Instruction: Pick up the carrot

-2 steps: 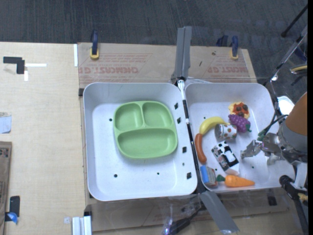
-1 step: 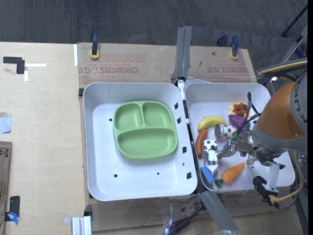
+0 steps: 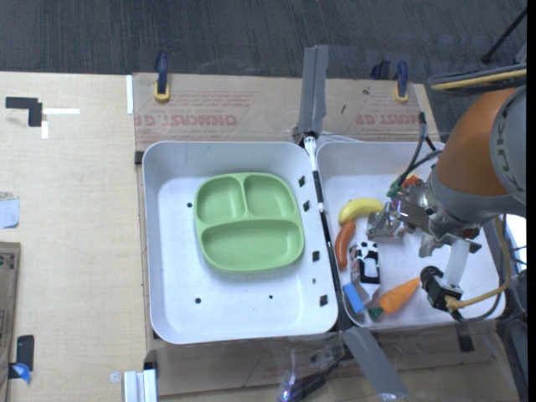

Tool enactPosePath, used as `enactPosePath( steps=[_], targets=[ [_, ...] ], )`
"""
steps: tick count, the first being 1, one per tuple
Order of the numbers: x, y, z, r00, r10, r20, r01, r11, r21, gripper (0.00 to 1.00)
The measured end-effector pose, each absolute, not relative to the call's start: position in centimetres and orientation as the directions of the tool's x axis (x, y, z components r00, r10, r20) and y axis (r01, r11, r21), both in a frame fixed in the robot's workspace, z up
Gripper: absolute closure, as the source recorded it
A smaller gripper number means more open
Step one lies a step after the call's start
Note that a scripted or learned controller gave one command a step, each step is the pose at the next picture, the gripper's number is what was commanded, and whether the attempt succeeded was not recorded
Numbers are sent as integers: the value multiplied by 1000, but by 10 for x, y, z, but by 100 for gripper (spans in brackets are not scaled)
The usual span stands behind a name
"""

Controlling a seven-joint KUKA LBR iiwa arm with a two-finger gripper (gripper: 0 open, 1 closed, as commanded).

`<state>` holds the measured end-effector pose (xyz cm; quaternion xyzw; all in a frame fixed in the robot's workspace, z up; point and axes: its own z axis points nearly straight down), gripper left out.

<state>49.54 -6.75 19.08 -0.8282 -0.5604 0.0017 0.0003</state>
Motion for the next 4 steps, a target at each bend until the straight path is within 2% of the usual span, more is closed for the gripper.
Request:
enactPosePath(
  steps=[1, 2, 3, 4],
  targets=[
    [496, -88, 190, 289, 957, -3, 957, -289, -4, 0],
    [478, -22, 190, 444, 896, -3, 896, -444, -4, 0],
    [477, -71, 190, 380, 925, -3, 925, -380, -6, 0],
    [476, -131, 159, 308, 951, -2, 951, -308, -5, 0]
  ],
)
